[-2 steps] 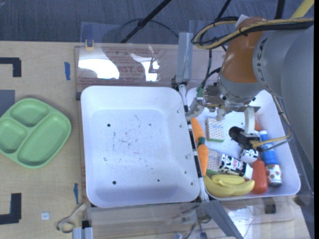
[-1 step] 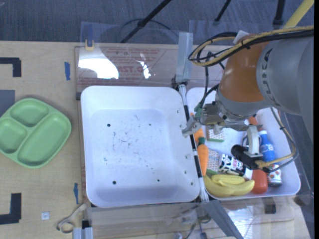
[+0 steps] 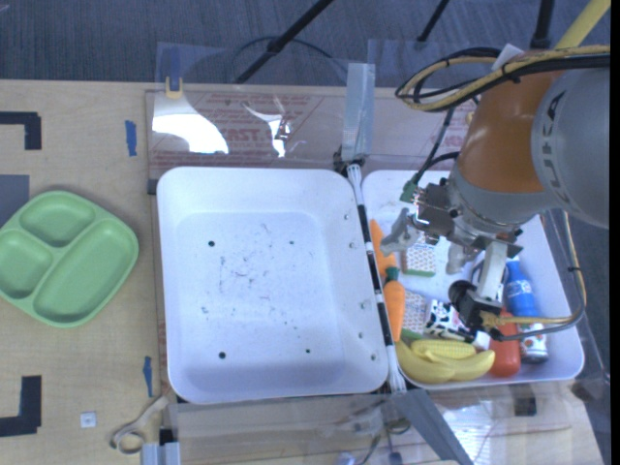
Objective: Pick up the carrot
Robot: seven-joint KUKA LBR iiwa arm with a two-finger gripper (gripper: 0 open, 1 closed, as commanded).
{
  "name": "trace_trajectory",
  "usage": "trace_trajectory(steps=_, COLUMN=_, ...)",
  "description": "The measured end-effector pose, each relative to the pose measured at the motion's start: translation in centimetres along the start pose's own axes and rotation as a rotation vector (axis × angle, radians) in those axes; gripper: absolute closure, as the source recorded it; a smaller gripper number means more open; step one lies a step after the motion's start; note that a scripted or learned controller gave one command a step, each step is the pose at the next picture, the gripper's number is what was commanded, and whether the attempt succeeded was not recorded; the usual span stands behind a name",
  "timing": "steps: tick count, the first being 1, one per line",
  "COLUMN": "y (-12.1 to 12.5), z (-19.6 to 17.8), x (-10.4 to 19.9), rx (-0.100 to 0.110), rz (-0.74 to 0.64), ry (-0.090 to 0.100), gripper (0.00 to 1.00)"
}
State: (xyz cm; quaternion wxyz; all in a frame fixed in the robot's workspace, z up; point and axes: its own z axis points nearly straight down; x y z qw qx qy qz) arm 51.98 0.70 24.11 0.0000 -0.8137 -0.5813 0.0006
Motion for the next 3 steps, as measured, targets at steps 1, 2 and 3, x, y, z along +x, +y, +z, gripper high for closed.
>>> trace_trajectory(steps=1, y=-4.3, z=5.8, x=-0.3, rx=0.004, rz=0.120, ry=0.000, gripper=0.00)
trace_trajectory(steps=2, y=-4.1, z=2.8, x=-0.5, rx=-0.002, rz=-0.061, ry=0.001, gripper=0.00)
trace_trajectory(steps=3, y=-3.7, z=5.8, x=-1.8, rx=0.003, rz=-0.095, ry=0.001, gripper=0.00)
